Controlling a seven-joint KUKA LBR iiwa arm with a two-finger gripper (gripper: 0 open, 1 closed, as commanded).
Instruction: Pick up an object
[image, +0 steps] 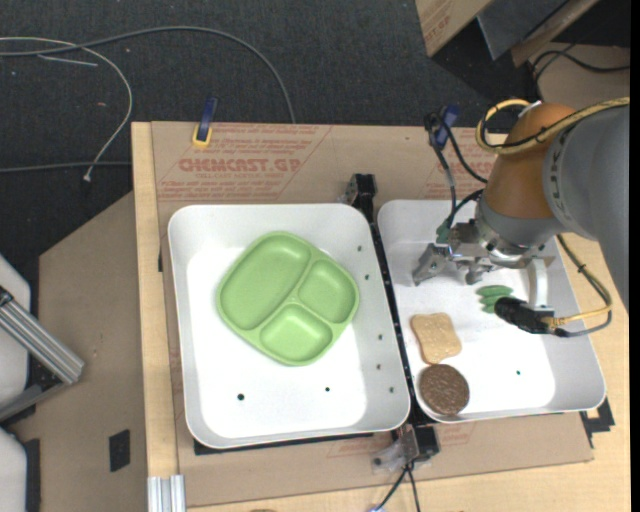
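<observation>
Overhead, the arm (545, 165) angles its gripper (455, 262), openness unclear, into the right bin (560, 385).

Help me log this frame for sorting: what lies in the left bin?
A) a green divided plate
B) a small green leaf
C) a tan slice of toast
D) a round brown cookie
A: the green divided plate lies in the left bin, while the tan toast, round brown cookie and small green piece all lie in the right bin.
</observation>
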